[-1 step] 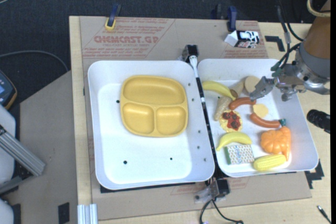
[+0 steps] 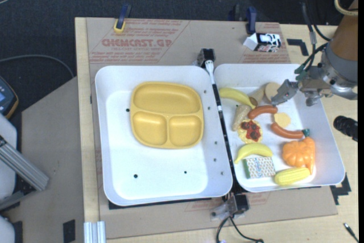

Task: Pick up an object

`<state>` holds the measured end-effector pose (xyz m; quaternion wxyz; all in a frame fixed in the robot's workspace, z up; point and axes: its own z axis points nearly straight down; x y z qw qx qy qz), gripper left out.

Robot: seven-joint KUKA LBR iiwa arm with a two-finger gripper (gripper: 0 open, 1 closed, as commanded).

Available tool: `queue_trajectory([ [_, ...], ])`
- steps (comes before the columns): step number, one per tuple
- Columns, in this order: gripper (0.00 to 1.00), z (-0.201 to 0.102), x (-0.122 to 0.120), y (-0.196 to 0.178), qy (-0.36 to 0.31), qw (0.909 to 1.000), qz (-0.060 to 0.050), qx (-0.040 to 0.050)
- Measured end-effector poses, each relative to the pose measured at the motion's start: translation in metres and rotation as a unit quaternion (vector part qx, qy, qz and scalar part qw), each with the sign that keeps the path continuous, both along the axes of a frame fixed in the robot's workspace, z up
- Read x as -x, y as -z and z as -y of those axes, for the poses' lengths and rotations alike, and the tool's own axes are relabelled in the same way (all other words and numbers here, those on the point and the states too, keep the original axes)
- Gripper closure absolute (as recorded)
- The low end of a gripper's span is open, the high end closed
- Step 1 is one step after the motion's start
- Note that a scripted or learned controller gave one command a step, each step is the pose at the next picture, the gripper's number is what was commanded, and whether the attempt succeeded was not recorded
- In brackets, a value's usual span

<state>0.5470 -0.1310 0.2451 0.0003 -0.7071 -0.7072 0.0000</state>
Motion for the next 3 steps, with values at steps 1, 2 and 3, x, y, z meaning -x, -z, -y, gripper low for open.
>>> queue_trajectory([
  [1, 0.00, -0.002, 0.001, 0.043, 0.000, 1.0000, -0.003, -0.0008],
  [2, 0.00, 0.007, 0.002, 0.091, 0.001, 1.0000, -0.003, -0.0007],
  [3, 0.00, 0.003, 0.001, 0.134, 0.000, 1.0000, -0.003, -0.0011],
])
